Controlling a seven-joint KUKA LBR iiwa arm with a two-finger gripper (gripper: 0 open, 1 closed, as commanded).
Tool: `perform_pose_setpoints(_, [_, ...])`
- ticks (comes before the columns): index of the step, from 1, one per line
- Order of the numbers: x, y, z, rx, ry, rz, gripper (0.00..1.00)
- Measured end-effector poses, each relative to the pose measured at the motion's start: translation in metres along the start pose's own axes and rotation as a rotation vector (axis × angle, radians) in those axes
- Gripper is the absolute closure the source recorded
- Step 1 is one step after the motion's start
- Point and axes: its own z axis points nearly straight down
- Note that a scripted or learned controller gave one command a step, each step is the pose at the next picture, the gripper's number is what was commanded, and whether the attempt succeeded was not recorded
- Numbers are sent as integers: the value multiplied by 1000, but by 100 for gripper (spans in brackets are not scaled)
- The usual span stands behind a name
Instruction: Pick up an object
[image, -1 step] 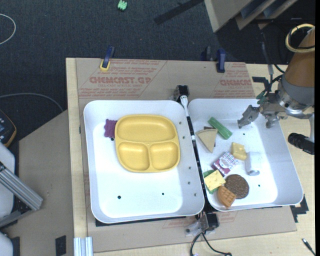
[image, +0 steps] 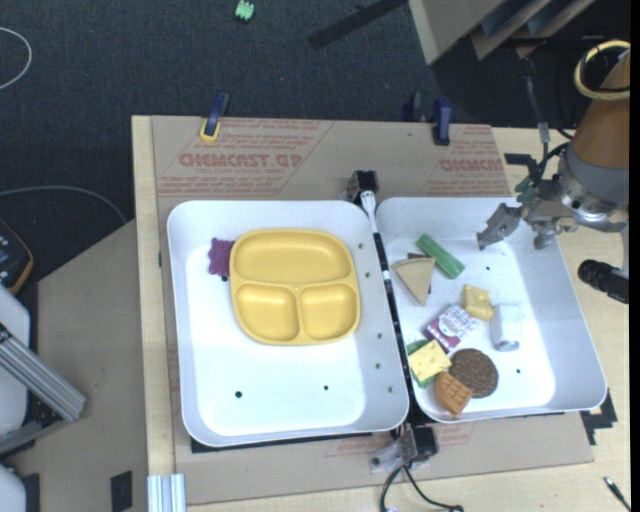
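Nearest the lens, along the front of the right bin (image: 560, 390): waffle-like orange piece (image: 452, 393), brown round cookie (image: 474, 371), yellow block (image: 429, 361). Further back, wrapped purple-and-white item (image: 451, 324), small yellow piece (image: 478, 301), pale grey cylinder (image: 507, 327), tan wedge (image: 415, 277), green stick (image: 440, 256). Left bin (image: 200, 400) with yellow divided tray (image: 295, 283) and purple piece (image: 220, 255) at its far-left edge. Hand (image: 516, 224) up over the right bin's far-right corner, well apart from every item, fingers spread, nothing between them. Judged from this: nothing picked yet; choice of target, descent, grasp and lift all left to do.
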Motion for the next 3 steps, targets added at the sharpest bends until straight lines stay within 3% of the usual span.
perform_pose_setpoints(2, [5,-12,107,7,2,0,0])
perform_pose_setpoints(3, [5,-10,92,-2,0,0,100])
